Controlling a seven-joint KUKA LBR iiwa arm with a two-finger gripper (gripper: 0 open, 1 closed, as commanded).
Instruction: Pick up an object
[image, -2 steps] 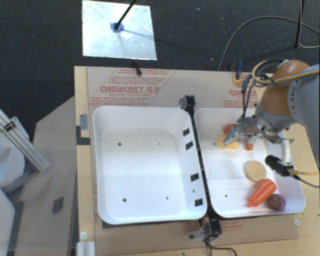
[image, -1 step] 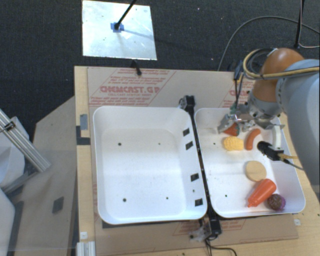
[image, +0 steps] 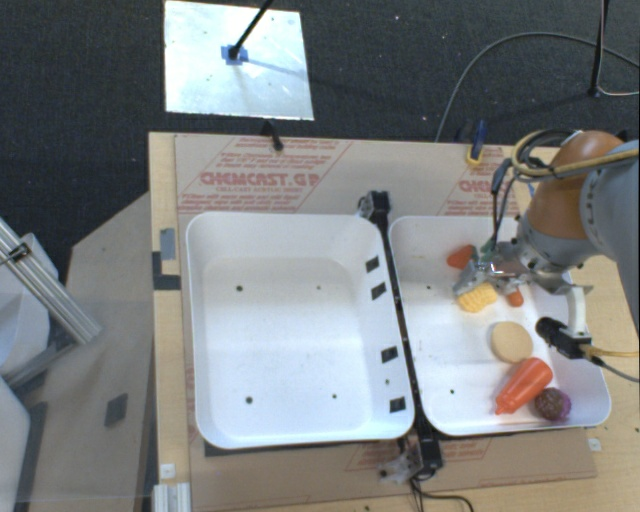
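two white bins side by side on the bench, and i'm reaching in from the right of the frame over the right bin. the left bin sits in the middle of the picture, with a black divider strip running between them.

my gripper is down in the upper part of the right bin, right at a yellow corn cob, which lies just below and left of it. honestly i can't tell how my jaws stand from up here, the wrist and cables cover that bit, and i can't tell if the corn is actually between them or just beside them.

other stuff in my bin: a small orange-red piece up and left of the gripper, and another small orange bit just right of the corn. below those there's a round tan thing, looks like a cookie or potato, near the middle right. under that a carrot lies tilted, tip pointing lower left, and a dark purple roundish fruit sits just beside its fat end in the lower right corner.

there's a shiny metal plate on the dark floor at the upper left of the frame.
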